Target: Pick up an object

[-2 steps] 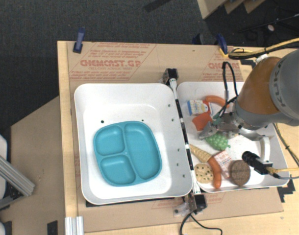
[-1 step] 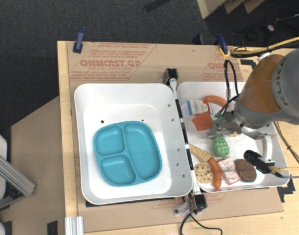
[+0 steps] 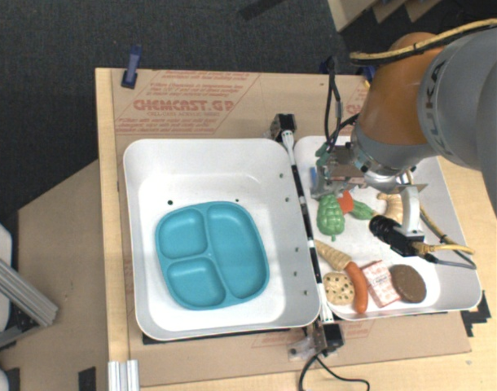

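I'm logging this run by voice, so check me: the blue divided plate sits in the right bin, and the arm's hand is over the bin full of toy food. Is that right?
Not quite. The camera view shows the blue divided plate in the left bin, not the right one. The rest stands: the hand is over the right bin, the one full of toy food.

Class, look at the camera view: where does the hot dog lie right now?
The hot dog lies in the right bin, near its front edge, between the cookie and the small red-and-white packet.
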`<action>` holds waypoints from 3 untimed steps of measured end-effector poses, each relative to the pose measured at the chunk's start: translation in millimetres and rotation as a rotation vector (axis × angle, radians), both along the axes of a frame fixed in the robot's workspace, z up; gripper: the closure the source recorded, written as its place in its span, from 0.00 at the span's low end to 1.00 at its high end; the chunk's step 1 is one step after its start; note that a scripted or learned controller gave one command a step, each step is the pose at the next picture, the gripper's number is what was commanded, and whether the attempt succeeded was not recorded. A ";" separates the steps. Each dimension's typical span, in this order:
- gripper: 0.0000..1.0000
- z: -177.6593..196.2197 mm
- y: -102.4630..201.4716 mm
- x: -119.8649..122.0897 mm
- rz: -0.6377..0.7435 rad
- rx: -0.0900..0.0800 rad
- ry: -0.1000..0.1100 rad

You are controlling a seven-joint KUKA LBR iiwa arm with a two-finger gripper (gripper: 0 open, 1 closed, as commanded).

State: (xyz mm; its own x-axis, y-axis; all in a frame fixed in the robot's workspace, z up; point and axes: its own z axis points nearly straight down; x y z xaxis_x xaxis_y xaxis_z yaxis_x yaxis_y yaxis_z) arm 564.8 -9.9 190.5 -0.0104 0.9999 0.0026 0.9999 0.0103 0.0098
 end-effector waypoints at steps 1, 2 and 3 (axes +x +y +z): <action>1.00 -0.1 20.3 5.3 -0.008 -0.002 0.007; 0.00 -0.3 18.9 5.0 -0.010 -0.003 0.008; 0.00 -6.0 -48.3 39.5 -0.015 -0.006 0.005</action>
State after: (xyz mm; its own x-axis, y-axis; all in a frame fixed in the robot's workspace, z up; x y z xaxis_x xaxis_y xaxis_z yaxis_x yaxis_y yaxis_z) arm 604.3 -58.2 184.4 0.0047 1.0000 -0.0031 1.0000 -0.0047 0.0045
